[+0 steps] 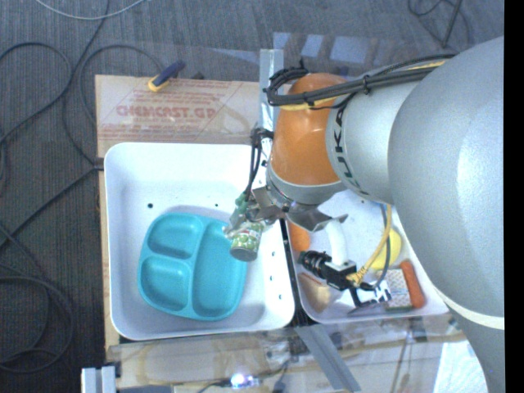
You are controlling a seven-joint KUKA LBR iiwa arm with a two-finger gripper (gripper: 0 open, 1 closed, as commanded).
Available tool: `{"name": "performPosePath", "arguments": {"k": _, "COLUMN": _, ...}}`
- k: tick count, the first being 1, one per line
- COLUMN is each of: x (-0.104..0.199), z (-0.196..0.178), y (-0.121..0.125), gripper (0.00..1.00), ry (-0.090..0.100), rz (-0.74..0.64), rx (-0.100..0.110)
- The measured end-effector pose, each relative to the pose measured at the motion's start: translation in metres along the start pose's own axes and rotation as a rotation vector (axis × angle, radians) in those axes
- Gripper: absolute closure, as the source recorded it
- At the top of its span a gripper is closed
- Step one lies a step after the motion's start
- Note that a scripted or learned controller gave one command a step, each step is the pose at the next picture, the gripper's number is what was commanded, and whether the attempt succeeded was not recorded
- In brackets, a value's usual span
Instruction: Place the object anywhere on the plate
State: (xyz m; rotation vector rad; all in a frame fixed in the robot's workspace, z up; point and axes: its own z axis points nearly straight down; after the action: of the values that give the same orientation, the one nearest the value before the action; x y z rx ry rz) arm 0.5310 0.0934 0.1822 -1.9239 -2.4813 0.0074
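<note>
Hanging over the left bin (131,170), the end effector (250,216) has the small green-speckled cylinder (244,241) directly under its tip. From this slant I cannot tell how far the end effector is open, or whether it truly has hold of the cylinder. The cylinder sits tilted, its grey end pointing down and away from the tip. It lies over the near edge of the teal divided plate (184,273). I cannot tell whether it already touches that edge.

Most of the plate lies beyond the tip, on the side away from the arm, with its large compartment closest and two smaller ones farther out. The step in hand looks like the final placement. To do it well, the tip should go a little farther outward, so the cylinder is over the flat floor of the large compartment and clear of the raised rim. It should then come down low before letting go. A round thing released on the rim, or from any height, is likely to roll off into the bin.
</note>
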Motion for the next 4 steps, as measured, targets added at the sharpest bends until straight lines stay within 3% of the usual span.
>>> {"name": "performPosePath", "arguments": {"k": 1, "x": 0.042, "z": -0.071, "y": -0.007, "gripper": 1.0, "ry": -0.001, "rz": -0.012, "rx": -0.002}}
{"name": "performPosePath", "arguments": {"k": 2, "x": 0.041, "z": -0.072, "y": -0.007, "gripper": 0.0, "ry": -0.002, "rz": -0.012, "rx": -0.002}}
{"name": "performPosePath", "arguments": {"k": 3, "x": 0.042, "z": -0.08, "y": -0.007, "gripper": 1.0, "ry": -0.004, "rz": -0.013, "rx": 0.0}}
{"name": "performPosePath", "arguments": {"k": 4, "x": 0.085, "z": -0.039, "y": -0.028, "gripper": 1.0, "ry": -0.001, "rz": 0.068, "rx": -0.001}}
